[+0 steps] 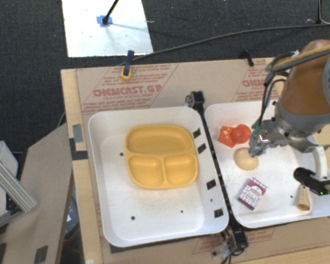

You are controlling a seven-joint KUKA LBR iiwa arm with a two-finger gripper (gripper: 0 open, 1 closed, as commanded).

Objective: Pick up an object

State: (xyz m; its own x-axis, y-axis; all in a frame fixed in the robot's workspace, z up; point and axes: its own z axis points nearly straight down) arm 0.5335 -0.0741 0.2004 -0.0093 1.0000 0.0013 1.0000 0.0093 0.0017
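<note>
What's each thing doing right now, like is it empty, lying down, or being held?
Yellow divided plate: right side up in the left bin, compartments empty.
Red toy: resting in the right bin.
Beige egg: lying in the same bin, by the gripper.
Purple packet: lying flat, askew.
Gripper: low over the egg.

A robotics lab: white bins on cardboard bench.

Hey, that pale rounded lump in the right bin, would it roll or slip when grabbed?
The pale lump looks smooth and egg-rounded, so it may squirt from a pinch. On the flat bin floor, a nudge probably rolls it.
</note>
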